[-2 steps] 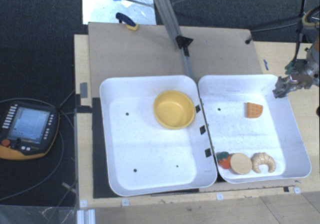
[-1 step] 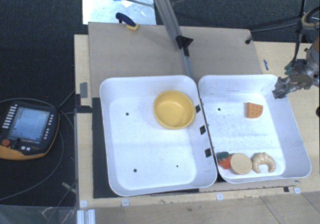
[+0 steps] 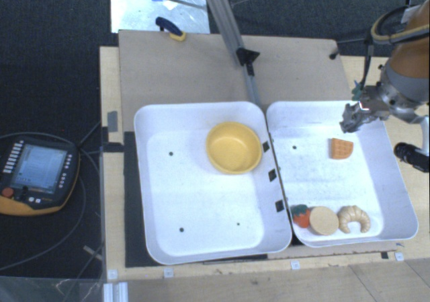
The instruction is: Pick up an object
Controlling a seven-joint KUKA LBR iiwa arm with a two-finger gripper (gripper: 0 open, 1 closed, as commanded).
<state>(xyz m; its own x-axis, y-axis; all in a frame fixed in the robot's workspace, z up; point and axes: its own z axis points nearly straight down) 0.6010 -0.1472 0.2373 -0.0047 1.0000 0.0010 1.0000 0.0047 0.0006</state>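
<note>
Camera view, looking down at a slant on two shallow white bins side by side on a tan board. Left bin (image 3: 201, 227): glossy plastic, rounded corners, raised rim; yellow bowl (image 3: 233, 147) at 12 o'clock of its floor, round, smooth, upright, close to the far wall. Wide bare floor from 3 round to 9 o'clock. Right bin (image 3: 309, 173): same make, rim touching the left bin's along the middle seam.

Gripper (image 3: 352, 119) at 1 o'clock of the right bin, low by the far-right rim, dark and blurred; jaws' spacing not readable, nothing seen between them. Orange wedge (image 3: 341, 148) just below the gripper, at 5 o'clock from it, apart from it; flat-faced, grid-textured. Open floor left of the wedge.

Along the near wall, a tight row: small red and green piece (image 3: 299, 215), tan disc (image 3: 323, 220) overlapping it, pale curved croissant shape (image 3: 354, 219) beside the disc, ridged. Little room between row and rim.

Pendant (image 3: 37, 174) at 9 o'clock, off the board.
</note>
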